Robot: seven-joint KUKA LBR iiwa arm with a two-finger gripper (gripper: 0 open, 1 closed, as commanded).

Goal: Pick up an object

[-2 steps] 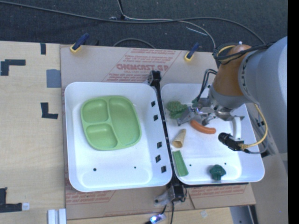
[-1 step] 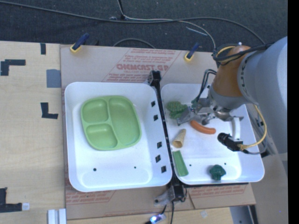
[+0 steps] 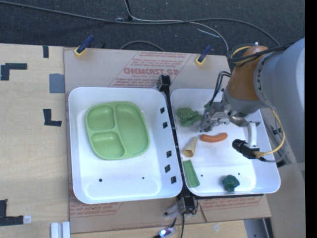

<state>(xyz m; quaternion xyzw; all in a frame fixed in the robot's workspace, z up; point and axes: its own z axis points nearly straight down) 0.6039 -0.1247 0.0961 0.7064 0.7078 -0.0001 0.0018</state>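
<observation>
The gripper (image 3: 212, 120) hangs over the far half of the right bin (image 3: 267, 182); whether it is spread or pressed together cannot be told. A sausage (image 3: 213, 138) lies just beneath it, leafy greens (image 3: 187, 116) near the bin's far left corner, broccoli (image 3: 230, 182) by the near edge. A green divided plate (image 3: 117, 130) sits in the left bin (image 3: 119, 190).

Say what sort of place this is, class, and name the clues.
Probably a robotics lab test bench: a robot arm reaches over two white bins clamped onto cardboard, toy food such as a sausage lies inside, and cables trail across the floor.
</observation>
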